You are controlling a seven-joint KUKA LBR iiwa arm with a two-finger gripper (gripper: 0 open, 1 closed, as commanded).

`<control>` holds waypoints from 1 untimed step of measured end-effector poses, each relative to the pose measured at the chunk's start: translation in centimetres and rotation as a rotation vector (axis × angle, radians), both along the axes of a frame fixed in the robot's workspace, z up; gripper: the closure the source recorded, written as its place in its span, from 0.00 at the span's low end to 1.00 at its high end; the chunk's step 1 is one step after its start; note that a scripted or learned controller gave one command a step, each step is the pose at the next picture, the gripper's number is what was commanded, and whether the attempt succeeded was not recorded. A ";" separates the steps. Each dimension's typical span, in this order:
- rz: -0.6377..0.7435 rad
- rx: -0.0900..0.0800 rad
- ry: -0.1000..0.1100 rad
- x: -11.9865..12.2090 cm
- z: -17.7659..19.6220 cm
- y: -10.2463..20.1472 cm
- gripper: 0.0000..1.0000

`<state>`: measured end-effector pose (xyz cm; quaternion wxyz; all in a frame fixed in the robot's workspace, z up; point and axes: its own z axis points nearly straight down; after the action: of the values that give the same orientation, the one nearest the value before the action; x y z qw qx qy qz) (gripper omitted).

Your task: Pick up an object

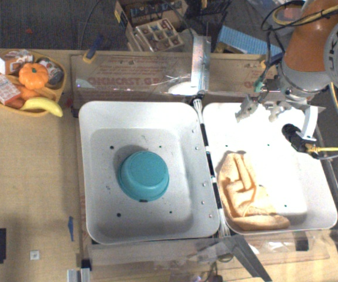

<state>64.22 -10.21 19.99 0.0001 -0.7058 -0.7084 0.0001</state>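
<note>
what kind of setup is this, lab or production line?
Most likely a robotics lab grasping bench. Two white bins hold test props: a teal bowl in the left bin and a tan cloth in the right bin. A dish of toy fruit and cluttered crates sit nearby.

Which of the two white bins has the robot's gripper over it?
The right bin, holding the crumpled tan cloth. The gripper hangs over its far edge; the left bin holds the teal bowl.
</note>
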 end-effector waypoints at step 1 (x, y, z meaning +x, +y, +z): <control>0.055 0.000 0.000 -4.0 -7.1 0.7 0.00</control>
<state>60.22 -9.52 12.85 -0.0001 -0.6860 -0.7276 0.0000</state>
